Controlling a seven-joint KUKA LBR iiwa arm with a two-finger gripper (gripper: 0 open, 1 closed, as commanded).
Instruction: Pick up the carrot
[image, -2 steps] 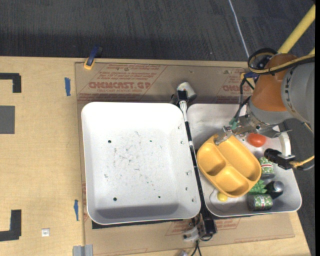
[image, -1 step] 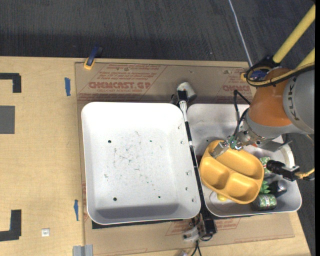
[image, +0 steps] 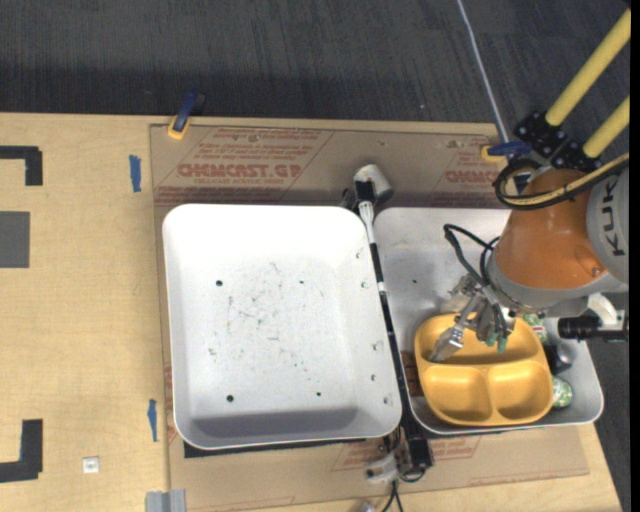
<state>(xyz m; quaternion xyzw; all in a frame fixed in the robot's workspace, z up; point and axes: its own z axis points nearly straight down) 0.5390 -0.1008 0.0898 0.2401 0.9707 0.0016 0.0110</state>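
My gripper (image: 473, 335) hangs over the right bin (image: 420, 250), above the back compartment of a yellow divided dish (image: 487, 385). Its two fingers stand apart: one finger (image: 450, 343) slants down to the left and the other sits by a small green piece (image: 501, 342). I see nothing held between them. The orange band of the arm (image: 545, 240) and the wrist cover the bin's back right part, hiding what lies under them.
The left bin (image: 270, 320) lies beside the right one, with a black cable (image: 380, 290) running along the gap between them. A green and white object (image: 560, 393) sits at the right bin's front right corner, behind the dish.
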